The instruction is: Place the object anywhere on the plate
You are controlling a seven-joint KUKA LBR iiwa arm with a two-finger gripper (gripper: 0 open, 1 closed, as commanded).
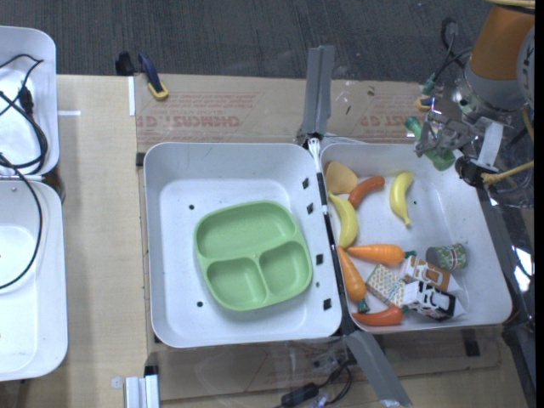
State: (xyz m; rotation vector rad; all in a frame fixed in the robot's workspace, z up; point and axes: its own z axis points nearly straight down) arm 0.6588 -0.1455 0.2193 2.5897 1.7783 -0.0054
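1. The two-finger tool (438, 147) hung over the far right corner of the right-hand shallow white bin (476, 228), under the grey arm's orange band. Something small and green sat at its tips; whether it was pinched there, or whether the tips were spread or pressed together, could not be told.
2. The toy foods lay in that same bin, toward the near left of the tool: a small yellow banana (400, 196) closest, its long axis running roughly far to near, then an orange carrot (376, 252) lying crosswise, a longer yellow banana (344, 218) by the divider, and a printed carton (425, 286) near the front.
3. The pale green three-compartment plastic plate (252, 254) sat in the left-hand white bin (170, 228), well apart from the tool, to its left and nearer the camera; any carry would have to cross the divider leftward.
4. Red lettering on the cardboard-covered surface (229, 113) behind the bins appeared upside down and mirrored; it could not be read with confidence. The carton's print was too small to read.
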